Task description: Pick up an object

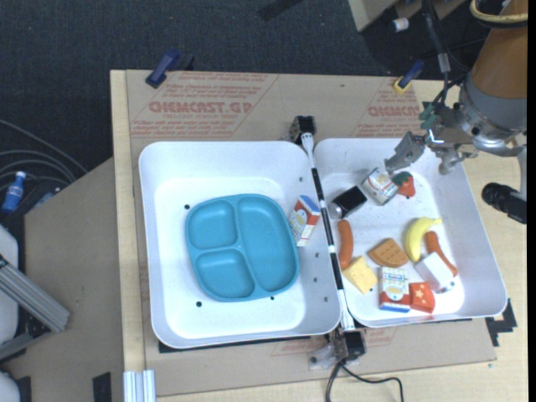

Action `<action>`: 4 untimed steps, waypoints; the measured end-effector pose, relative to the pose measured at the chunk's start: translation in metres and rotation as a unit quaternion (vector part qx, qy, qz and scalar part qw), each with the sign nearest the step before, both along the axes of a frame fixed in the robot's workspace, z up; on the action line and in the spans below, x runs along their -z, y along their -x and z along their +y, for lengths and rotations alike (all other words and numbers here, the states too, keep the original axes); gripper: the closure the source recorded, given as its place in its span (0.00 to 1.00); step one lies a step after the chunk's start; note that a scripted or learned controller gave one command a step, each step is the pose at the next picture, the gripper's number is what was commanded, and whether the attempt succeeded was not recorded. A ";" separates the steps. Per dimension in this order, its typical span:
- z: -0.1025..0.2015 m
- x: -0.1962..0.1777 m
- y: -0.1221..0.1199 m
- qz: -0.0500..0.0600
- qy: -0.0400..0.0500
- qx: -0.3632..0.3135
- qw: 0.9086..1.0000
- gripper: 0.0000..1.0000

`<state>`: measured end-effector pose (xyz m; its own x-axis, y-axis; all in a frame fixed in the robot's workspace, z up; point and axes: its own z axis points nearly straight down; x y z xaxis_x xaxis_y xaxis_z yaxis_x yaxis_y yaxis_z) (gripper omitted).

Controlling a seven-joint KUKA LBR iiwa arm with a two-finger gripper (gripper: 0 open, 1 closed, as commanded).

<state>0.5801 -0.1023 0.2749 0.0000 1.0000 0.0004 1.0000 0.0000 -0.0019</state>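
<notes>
We look down on a sorting bench. The blue divided tray lies flat in the middle of the left bin, and it is our marker for everything else. The tray carries nothing, which suggests that bin is the receiving side.

Just right of the tray, a small carton leans against the bin's wall, as if it slid there and stopped.

Farther right of the tray, across the seam, the right bin holds a loose scatter of toy food that looks dropped rather than arranged. It includes an orange sausage, a yellow cheese wedge, a brown cracker, a second carton and a banana.

Up and to the right of the tray, a black piece lies beside a small grey-and-white box, with a red piece just past the box.

The gripper hangs right above that box, slanting down from the arm, which reaches in from the tray's far right. We judge the box to be the object the program is after, since it sits apart from the denser pile and is open from above.

At this slant we cannot tell whether the pincer is apart or together. Nor can we see the box between its tips, so we count nothing as held. The crowding red piece could spoil a clean grab.
</notes>
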 end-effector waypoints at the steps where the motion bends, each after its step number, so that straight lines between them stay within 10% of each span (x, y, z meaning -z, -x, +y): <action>1: -0.014 0.168 -0.060 0.002 0.000 0.000 1.000 0.00; 2: 0.009 0.190 -0.058 0.001 0.000 0.000 1.000 0.00; 3: 0.009 0.180 -0.058 0.000 0.000 0.000 1.000 1.00; 4: 0.041 0.023 -0.026 -0.002 0.000 -0.001 1.000 1.00</action>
<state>0.6058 -0.0615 0.2520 -0.0011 1.0000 -0.0002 1.0000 0.0011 0.0031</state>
